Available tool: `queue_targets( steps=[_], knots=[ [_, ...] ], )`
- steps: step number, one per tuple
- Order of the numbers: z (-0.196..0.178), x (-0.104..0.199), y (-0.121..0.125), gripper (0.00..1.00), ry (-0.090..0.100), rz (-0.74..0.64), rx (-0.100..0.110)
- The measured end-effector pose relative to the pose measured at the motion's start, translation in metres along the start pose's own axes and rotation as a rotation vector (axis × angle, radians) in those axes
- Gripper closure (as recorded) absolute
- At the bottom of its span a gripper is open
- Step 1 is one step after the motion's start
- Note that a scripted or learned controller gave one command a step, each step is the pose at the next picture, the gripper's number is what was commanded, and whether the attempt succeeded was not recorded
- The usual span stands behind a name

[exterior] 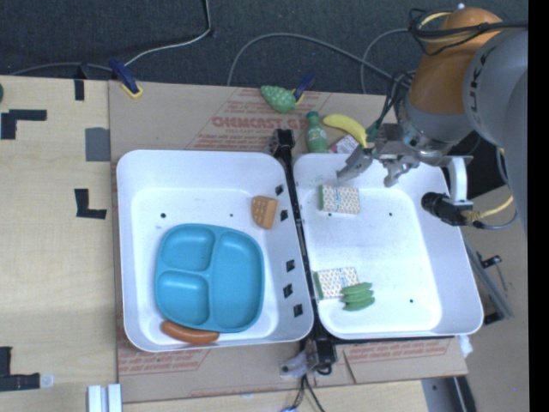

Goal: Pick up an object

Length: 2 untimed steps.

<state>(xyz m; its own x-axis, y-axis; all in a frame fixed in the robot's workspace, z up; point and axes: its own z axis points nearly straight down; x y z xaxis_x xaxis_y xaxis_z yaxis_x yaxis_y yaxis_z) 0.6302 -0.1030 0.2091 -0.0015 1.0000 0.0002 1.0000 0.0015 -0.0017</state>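
My gripper (374, 169) hangs over the back of the right bin (446, 307), its two grey fingers spread apart with nothing between them. Just left of and below the fingertips lies a green and white patterned sponge (340, 200). A second patterned sponge (335, 281) rests near the bin's front, with a green pea pod (358, 296) against its right side. In the left bin (141, 187) sit a blue divided plate (209, 275), an orange sausage (190, 333) at the plate's front edge, and a tan bread piece (265, 211).
Behind the bins lie a banana (345, 127), a green bottle (316, 132) and a green leafy toy (279, 98). Cables cross the dark floor at the back. The arm's orange band (450, 58) stands at the upper right.
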Motion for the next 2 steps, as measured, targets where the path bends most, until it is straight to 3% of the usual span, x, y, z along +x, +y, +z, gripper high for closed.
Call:
queue_targets(
  steps=[1, 2],
  knots=[
    [0.123, -0.0078, 0.0242, 0.0, -0.001, 0.0, -0.004],
    [0.1134, -0.0071, 0.0241, 1.0, -0.001, -0.002, -0.004]
  ],
)
